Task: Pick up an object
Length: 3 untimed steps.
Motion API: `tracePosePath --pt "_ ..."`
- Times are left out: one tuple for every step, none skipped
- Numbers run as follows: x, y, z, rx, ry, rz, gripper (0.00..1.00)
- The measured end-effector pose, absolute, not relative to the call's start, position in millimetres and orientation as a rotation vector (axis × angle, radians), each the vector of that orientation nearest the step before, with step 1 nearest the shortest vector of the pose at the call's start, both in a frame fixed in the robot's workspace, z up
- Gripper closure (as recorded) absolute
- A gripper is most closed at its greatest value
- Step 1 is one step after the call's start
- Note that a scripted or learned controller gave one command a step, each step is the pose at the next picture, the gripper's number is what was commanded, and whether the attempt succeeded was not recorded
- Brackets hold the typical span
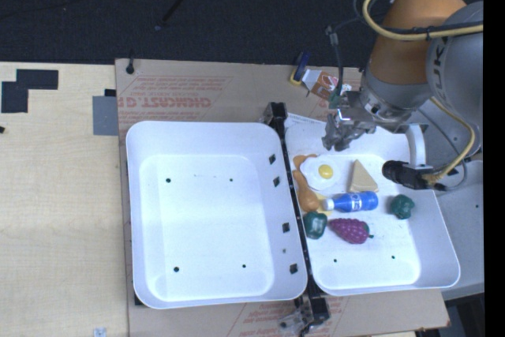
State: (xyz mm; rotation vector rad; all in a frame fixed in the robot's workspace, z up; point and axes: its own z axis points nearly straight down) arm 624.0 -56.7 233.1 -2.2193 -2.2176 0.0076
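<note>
On the left half of the bench, the left bin is lying beside the right bin, the two touching along a black clipped seam. Crossing into the right bin, an orange carrot-like piece is lying against that seam, with a fried egg toy touching it. Below them a dark green piece is sitting just beside a purple grape bunch. A blue bottle is lying on its side between the egg and the grapes, and a tan wedge is resting just above the bottle. Further right, a second green piece is sitting alone. I am hovering my gripper over the bin's upper edge, just above the egg, gripping nothing that I can see; how wide it is spread I cannot tell.
</note>
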Motion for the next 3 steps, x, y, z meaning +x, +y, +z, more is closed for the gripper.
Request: tracePosePath --pt "644.1 -33.6 204.4 -2.218 -2.221 0.004 1.00" --pt "644.5 -66.3 270.6 -2.226 -2.222 -0.002 1.00" --pt "643.3 -62.3 242.8 -2.219 -2.219 0.006 1.00"
